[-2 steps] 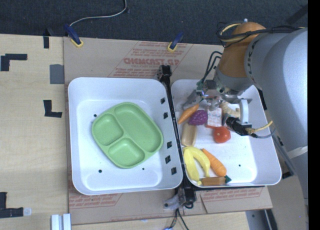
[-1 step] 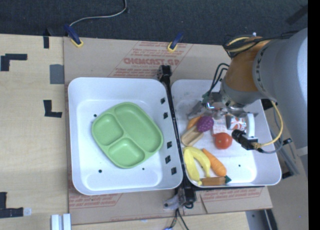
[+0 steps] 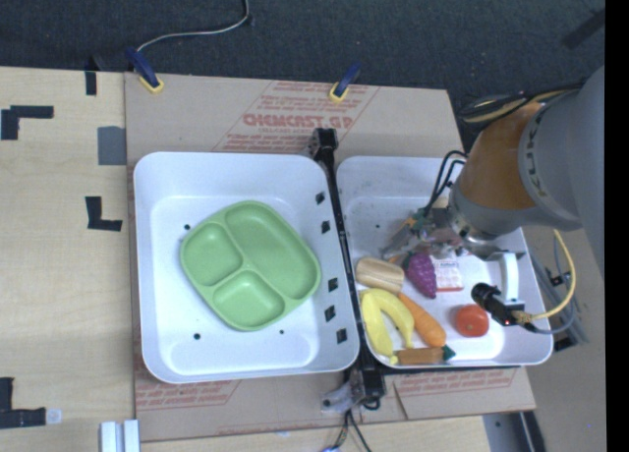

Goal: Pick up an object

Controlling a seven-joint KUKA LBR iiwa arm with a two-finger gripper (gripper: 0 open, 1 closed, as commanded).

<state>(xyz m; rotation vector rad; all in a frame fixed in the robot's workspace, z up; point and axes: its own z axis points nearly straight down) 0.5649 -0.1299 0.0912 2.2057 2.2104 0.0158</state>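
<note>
The right bin (image 3: 366, 183) holds several toy foods: a purple eggplant-like piece (image 3: 422, 274), a tan bread roll (image 3: 379, 271), a yellow banana (image 3: 383, 319), an orange carrot (image 3: 423, 321) and a red tomato (image 3: 472, 320). A small white card with red print (image 3: 449, 274) lies beside the purple piece. My gripper (image 3: 421, 231) reaches down from the right into the middle of this bin, just above the purple piece. Its tip is a dark blur against the bin floor.
The left bin (image 3: 157, 234) holds a green divided plate (image 3: 250, 264). A black divider (image 3: 332, 234) runs between the bins. The grey arm with its orange band (image 3: 496, 167) covers the right bin's far right corner. Cardboard lies under both bins.
</note>
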